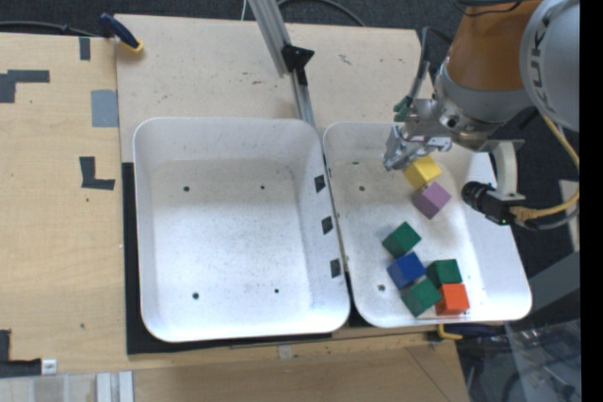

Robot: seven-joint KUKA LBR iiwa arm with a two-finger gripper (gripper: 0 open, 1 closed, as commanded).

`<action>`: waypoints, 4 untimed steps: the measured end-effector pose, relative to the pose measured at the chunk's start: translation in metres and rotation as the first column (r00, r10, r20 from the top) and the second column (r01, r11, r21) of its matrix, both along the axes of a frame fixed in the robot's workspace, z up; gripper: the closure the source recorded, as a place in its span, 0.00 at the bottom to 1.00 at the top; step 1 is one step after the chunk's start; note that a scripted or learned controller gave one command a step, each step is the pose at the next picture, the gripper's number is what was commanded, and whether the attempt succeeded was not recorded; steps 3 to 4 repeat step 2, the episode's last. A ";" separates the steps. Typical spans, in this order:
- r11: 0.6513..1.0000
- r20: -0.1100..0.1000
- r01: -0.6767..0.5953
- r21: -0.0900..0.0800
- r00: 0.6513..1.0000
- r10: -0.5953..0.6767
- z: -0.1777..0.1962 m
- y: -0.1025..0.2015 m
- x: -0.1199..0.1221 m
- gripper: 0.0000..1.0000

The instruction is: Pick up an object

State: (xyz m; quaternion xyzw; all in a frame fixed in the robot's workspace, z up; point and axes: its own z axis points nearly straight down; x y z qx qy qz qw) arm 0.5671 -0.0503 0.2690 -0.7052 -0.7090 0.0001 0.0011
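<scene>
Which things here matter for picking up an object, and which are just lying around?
Job: gripper; right white bin; yellow cube; purple cube; green cubes; blue cube; orange cube.

Lying about: left white bin; blue-and-yellow clamp; grey tape patches.

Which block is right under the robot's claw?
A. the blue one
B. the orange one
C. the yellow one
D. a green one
C, the yellow block sits just below the claw in the right bin, while the other blocks lie farther toward the bin's near end.
</scene>
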 end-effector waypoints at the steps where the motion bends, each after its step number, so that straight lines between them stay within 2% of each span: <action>1: 1.000 -0.002 0.000 0.000 1.000 0.000 -0.016 0.051 -0.019 1.00; 2: 1.000 -0.003 -0.001 -0.001 1.000 0.001 -0.033 0.102 -0.030 1.00; 4: 1.000 -0.003 -0.001 -0.001 1.000 0.001 -0.033 0.102 -0.030 1.00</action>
